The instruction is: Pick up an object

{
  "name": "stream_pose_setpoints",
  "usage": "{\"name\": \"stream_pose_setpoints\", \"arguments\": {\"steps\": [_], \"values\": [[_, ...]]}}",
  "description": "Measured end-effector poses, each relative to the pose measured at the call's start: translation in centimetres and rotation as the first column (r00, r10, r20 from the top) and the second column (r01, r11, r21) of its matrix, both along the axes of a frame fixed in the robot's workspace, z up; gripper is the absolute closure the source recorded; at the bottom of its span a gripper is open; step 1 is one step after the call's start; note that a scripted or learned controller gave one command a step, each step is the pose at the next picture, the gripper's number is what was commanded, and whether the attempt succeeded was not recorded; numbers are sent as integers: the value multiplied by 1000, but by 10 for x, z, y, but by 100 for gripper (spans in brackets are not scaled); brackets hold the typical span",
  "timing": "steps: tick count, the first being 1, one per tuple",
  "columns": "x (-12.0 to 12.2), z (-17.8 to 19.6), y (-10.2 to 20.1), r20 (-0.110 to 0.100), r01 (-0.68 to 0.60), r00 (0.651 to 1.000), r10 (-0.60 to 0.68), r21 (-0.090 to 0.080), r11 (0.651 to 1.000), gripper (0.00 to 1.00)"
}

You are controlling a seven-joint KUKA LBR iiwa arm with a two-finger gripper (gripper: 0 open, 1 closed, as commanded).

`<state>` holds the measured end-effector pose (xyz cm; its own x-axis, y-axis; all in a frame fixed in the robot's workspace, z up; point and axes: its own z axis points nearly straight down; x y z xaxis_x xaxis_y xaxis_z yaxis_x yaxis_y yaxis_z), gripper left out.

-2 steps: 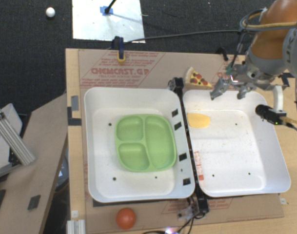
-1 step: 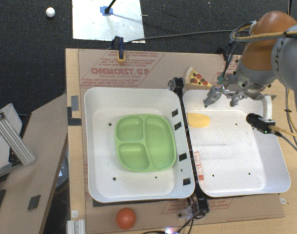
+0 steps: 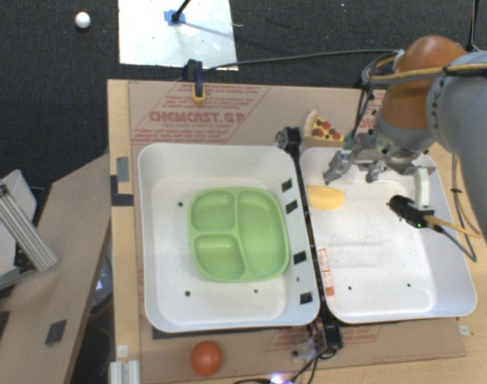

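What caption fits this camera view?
Grey arm's gripper hovers near a yellow object in the right bin; green tray sits left.

The grey arm comes in from the right, its orange band sitting high above the wrist. The gripper points down and leftward, jaws spread apart with nothing between them.

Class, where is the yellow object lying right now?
The yellow object lies in the right bin, near its upper-left corner, close to the divider between the bins and just below-left of the gripper.
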<state>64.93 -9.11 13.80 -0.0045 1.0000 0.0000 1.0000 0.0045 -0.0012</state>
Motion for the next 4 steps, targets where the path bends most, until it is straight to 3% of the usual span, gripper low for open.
{"name": "stream_pose_setpoints", "arguments": {"steps": [1, 2, 3, 4], "values": [[1, 14, 0, 6, -1, 1000, 1, -1, 1000, 100], [6, 59, 4, 8, 0, 1000, 0, 0, 1000, 100], [7, 69, 4, 5, 0, 1000, 0, 0, 1000, 100], [-8, 69, 62, 1, -4, 1000, 4, 1, 1000, 100]]}}
